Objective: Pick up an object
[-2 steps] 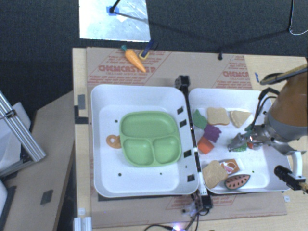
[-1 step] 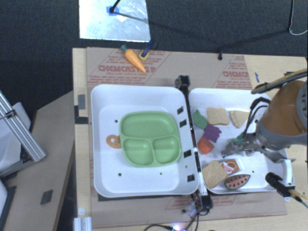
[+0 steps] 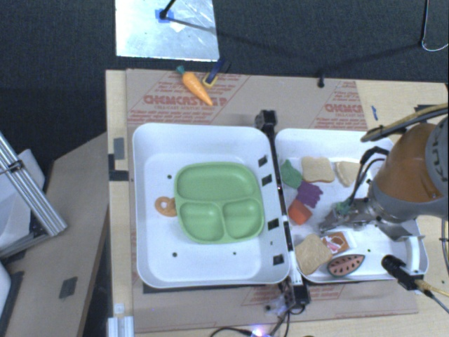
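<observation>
The gripper (image 3: 330,222) hung low over the right bin (image 3: 365,140), its metal fingers pointing toward nine o'clock; whether they were spread or closed could not be told, and nothing was seen between them. The arm (image 3: 410,174), with its orange band, entered from three o'clock.

Candidate objects lay close around the tip. A small white card with a red picture (image 3: 337,243) lay just below it at six o'clock. A slice of toast (image 3: 313,253) lay at seven o'clock, a watermelon slice (image 3: 345,264) beyond the card at the bin's near edge, a red piece (image 3: 299,213) at nine o'clock, a purple piece (image 3: 309,193) at ten o'clock, and a green piece (image 3: 289,173) farther out the same way. Two more bread slices (image 3: 317,168) sat near twelve o'clock.

The step in hand appeared to be the approach, with no grasp yet made. The next move would call for settling on one object, probably the card or the toast, and closing squarely on it without nudging its neighbours.

The left bin (image 3: 151,258) held a green divided plate (image 3: 217,202) and a small pretzel (image 3: 165,206) at its nine o'clock. Both bins rested on a cardboard sheet (image 3: 280,93) on the bench, where a toy carrot (image 3: 196,87) lay beyond the bins. Dark carpet (image 3: 316,20) and a foil square (image 3: 165,20) lay behind.
</observation>
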`<act>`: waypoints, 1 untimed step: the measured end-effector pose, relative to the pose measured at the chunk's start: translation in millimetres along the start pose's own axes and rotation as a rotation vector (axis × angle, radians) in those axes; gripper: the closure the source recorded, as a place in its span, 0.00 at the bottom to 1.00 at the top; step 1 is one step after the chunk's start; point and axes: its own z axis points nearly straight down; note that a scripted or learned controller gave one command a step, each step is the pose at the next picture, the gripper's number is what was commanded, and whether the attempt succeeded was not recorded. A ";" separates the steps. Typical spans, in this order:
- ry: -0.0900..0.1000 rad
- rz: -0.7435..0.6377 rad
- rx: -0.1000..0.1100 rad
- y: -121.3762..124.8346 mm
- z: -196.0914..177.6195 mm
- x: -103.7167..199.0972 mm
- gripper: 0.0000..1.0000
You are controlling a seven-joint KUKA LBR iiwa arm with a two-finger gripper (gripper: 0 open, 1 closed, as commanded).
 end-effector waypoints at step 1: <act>-0.002 0.000 -0.004 1.0 -11.4 -0.6 1.00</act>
